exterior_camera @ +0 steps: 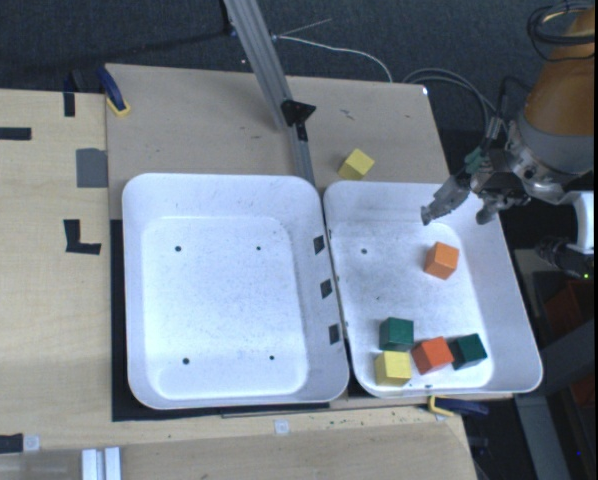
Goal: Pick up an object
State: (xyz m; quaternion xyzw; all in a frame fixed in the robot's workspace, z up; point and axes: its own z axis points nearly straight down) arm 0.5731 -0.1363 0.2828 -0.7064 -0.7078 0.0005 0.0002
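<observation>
Here, in the camera view, the end effector hangs over the upper right part of the right bin, its 2 dark fingers spread apart with nothing between them, so it is released and carries no load. That pose looks like a hover above the bin before a descent, since every graspable block inside lies below it in the frame.

The nearest candidate is the lone orange cube, just below the end effector and slightly to its left in the view, standing apart from the others on the bin floor. Its isolation probably makes it the easiest pick, with room for a finger on each side.

Further below the end effector, near the bin's lower rim, 4 blocks crowd together: a green cube, a yellow cube touching it from below, a second orange block and a dark green cube beside that. Packed so tightly, they would likely leave little finger clearance.

To the upper left of the end effector, a yellow block sits outside both bins on the tabletop.

Far to the left of the end effector, the left bin holds no blocks.
</observation>
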